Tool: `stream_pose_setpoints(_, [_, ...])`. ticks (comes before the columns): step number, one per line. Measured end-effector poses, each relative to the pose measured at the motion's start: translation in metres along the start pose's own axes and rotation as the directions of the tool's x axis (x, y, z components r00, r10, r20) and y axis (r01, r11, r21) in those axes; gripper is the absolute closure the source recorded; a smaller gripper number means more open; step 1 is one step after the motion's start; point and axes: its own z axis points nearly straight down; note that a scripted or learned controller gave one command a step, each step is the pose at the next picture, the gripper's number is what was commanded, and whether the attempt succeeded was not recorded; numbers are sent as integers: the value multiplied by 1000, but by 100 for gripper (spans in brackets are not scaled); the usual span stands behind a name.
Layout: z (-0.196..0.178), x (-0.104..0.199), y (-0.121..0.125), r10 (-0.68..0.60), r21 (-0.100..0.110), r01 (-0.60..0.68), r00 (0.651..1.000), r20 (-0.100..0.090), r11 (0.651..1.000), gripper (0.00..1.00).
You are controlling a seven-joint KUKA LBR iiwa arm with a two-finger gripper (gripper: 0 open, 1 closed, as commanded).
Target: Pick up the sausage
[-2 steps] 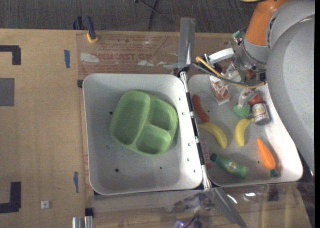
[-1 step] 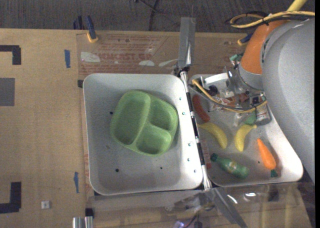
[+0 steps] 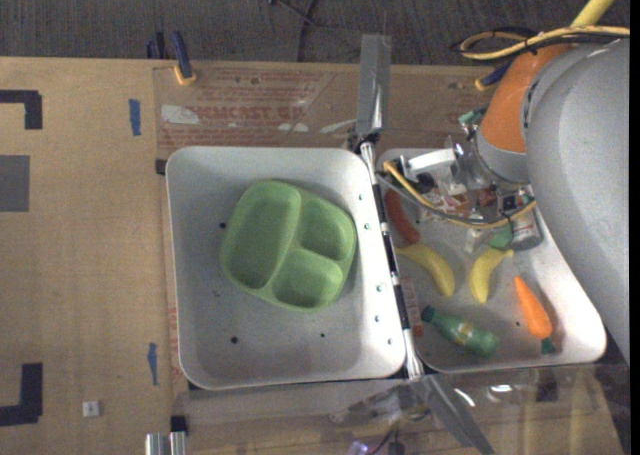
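The sausage (image 3: pixel 402 219) is a reddish-brown link lying along the left wall of the right bin (image 3: pixel 575 343), near its back. My gripper (image 3: pixel 470 205) hangs over the back half of that bin, just right of the sausage, with cables and wrist hardware hiding its fingertips. Nothing shows between the fingers.
In the right bin lie two yellow bananas (image 3: pixel 430 268) (image 3: pixel 484 273), an orange carrot (image 3: pixel 534 311) and a green bottle (image 3: pixel 460 332). The left bin (image 3: pixel 200 343) holds a green divided plate (image 3: pixel 290 243). The grey arm (image 3: pixel 585 163) covers the right bin's right side.
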Motion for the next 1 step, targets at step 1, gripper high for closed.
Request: stream_pose_setpoints(1, [2, 21, 36, -2, 4, 2, 1000, 10, 1000, 0])
